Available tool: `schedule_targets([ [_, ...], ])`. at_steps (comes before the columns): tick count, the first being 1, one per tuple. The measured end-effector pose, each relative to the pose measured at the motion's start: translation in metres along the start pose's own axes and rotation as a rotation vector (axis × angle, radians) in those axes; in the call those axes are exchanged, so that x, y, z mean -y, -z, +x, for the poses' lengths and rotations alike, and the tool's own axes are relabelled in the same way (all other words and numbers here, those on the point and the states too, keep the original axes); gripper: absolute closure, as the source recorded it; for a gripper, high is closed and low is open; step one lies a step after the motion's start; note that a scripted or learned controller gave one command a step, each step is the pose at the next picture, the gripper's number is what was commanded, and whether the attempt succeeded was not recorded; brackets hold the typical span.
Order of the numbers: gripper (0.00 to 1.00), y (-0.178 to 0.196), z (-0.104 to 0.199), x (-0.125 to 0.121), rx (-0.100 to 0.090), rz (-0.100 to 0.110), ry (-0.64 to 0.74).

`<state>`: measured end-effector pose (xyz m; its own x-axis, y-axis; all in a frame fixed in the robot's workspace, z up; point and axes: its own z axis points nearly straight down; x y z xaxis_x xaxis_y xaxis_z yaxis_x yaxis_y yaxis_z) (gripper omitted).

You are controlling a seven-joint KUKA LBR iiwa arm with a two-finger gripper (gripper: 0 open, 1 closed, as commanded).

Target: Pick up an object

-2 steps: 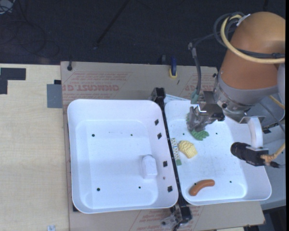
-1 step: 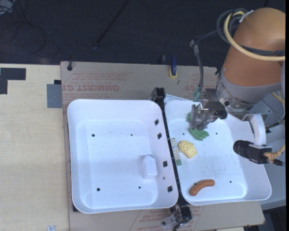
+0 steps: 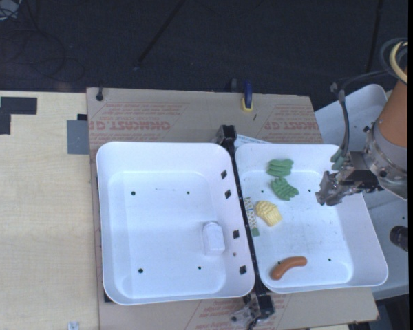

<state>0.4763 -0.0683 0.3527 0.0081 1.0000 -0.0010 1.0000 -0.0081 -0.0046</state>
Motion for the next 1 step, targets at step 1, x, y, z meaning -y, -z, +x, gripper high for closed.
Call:
schedule_targets([
  [1,1.00,0.0316,0.0589,0.0010,-0.001,-0.004,0.012],
])
